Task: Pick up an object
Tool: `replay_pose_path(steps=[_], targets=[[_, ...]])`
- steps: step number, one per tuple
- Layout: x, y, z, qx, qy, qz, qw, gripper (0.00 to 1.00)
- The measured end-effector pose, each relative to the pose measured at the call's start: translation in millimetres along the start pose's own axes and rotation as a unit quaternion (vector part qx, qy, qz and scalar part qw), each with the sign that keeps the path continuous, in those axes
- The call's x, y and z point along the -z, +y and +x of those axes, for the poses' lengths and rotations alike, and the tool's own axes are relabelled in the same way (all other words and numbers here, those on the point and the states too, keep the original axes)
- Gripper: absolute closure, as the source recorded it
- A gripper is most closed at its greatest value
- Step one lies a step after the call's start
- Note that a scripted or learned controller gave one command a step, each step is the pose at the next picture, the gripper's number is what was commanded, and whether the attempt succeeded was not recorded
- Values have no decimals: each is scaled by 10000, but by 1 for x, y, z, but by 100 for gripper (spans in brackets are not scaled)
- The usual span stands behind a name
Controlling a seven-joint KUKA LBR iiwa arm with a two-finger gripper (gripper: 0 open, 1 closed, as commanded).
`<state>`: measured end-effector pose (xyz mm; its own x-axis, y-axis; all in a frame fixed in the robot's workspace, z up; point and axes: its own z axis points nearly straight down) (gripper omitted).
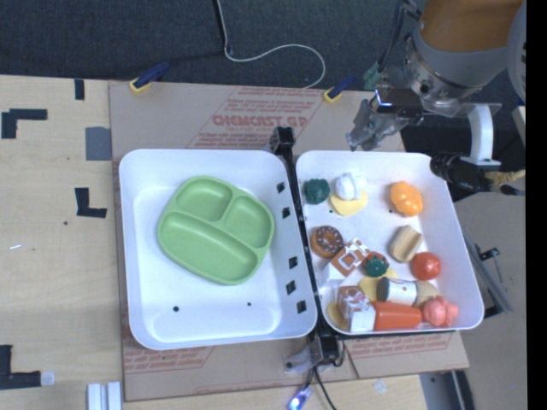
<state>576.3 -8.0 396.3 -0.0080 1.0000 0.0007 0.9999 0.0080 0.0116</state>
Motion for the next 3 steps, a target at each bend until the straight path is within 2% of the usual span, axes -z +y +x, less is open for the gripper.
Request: replay_pose_path(steps=[1,2,3], targets=[[-61,-25,-4,-41,-7,92,9999,100],[35,-32,52,4,8,15,10000,100],[-61,-57,147,14,-5,112,9999,100]])
